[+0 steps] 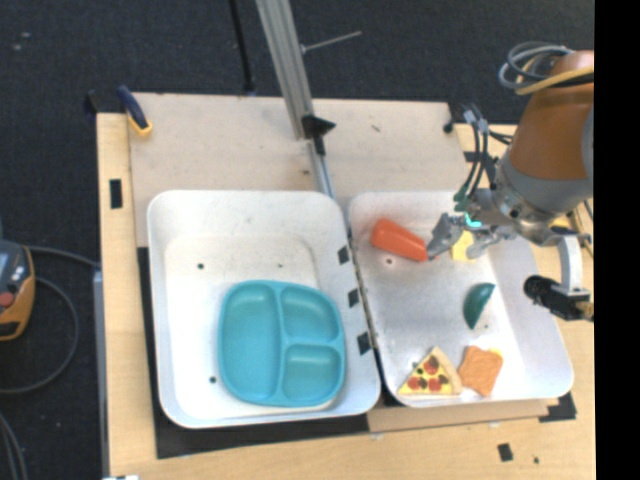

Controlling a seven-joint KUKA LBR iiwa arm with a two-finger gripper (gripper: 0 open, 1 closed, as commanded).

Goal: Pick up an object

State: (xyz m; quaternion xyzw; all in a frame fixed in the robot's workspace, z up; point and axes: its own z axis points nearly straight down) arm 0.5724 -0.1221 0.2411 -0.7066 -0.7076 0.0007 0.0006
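we're seeing the left bin (180, 228) carrying just a teal divided tray (282, 342), so nothing graspable is sitting there. moving right, the right bin (420, 318) is holding the candidates: an orange carrot-like piece (398, 239) near the top, a pizza slice toy (431, 375) and an orange flat piece (481, 369) along the front wall, a dark green piece (478, 303) mid-bin. a yellow object (463, 249) is peeking out by the pincer (455, 236), which is hovering just beside the carrot piece's right end. we can't tell if the pincer is released or clenched, and nothing is visibly sitting between its parts.

risks we're flagging: the carrot piece is looking rounded and lying flat, so an off-centre close is likely nudging or rolling it toward the bin wall. the yellow object is sitting so close that we're risking a double contact or a blocked descent.

the bin floor is looking smooth and white, likely slippery. the worktop (220, 138) is pale, with an aluminium post (285, 53) rising behind the bins, a dark floor (60, 38) and loose cables around.
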